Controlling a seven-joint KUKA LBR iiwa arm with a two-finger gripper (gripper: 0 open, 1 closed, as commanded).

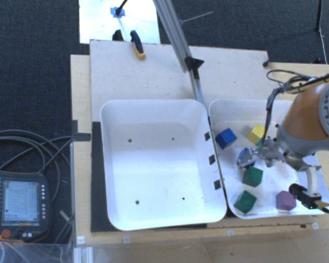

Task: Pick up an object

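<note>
Robotics lab: plywood tabletop [153,70] on dark carpet [33,53], industrial arm [312,119], teach pendant [19,204] w/ cables at left, two white bins [153,114], aluminium camera pole [172,26].

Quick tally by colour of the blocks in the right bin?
Blue: 1
Yellow: 1
Green: 2
Purple: 1
Total: 5 blocks. Another bluish object sits at the hand; I cannot tell what it is.
</note>
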